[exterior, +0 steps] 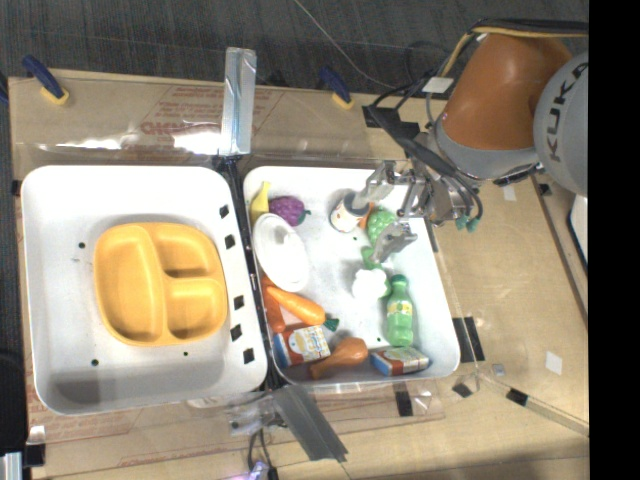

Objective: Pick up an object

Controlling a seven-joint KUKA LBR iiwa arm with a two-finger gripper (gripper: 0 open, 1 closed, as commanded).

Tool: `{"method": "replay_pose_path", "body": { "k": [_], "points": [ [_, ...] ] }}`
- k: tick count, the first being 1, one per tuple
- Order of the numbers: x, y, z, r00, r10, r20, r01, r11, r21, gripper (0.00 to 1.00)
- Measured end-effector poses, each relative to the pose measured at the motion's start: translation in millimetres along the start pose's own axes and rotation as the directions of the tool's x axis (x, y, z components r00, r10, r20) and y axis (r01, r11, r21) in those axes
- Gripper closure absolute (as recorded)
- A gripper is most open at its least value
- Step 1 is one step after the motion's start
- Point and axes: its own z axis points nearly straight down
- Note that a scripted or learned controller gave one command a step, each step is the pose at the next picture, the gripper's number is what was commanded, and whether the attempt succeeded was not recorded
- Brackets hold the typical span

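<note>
Honestly, I cannot tell how my two-finger metal gripper (392,230) is set; it hangs low over the upper right part of the shallow white right-hand bin (443,303), right against a small rounded green toy (380,223). That green piece looks like my target. It could roll or squirt sideways toward the little white cup (345,213) just beside it. The green plastic bottle (399,311) below lies well apart, so less risk there.
</note>
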Motion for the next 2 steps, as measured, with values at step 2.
{"method": "replay_pose_path", "body": {
  "k": [2],
  "points": [
    [87,62,144,0.977,0.215,0.017,-0.215,0.977,-0.001,0.00]
  ]
}}
